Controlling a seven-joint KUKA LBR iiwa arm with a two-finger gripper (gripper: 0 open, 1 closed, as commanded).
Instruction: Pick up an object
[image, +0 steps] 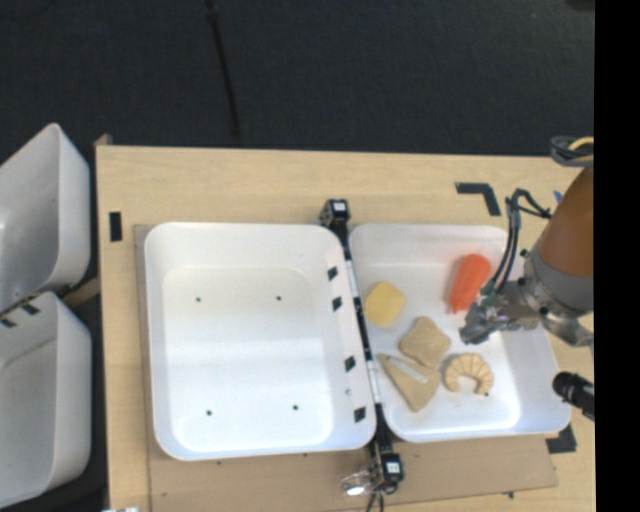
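Observation:
The right bin (420, 245) holds several food-like items. An orange carrot (467, 282) lies upright near its right side. A yellow lump (384, 303) sits at the left, a tan bread piece (425, 342) in the middle, a pale wedge (411, 382) below it, and a croissant (469, 372) at the lower right. My gripper (478, 325) hangs over the right bin just below the carrot and above the croissant. Nothing shows between its fingers.
The left bin (160, 300) sits beside the right one, joined by a black-clipped divider (352, 320). White boxes (35, 300) stand off the bench's left edge. Cables (520, 215) trail from the arm at the right.

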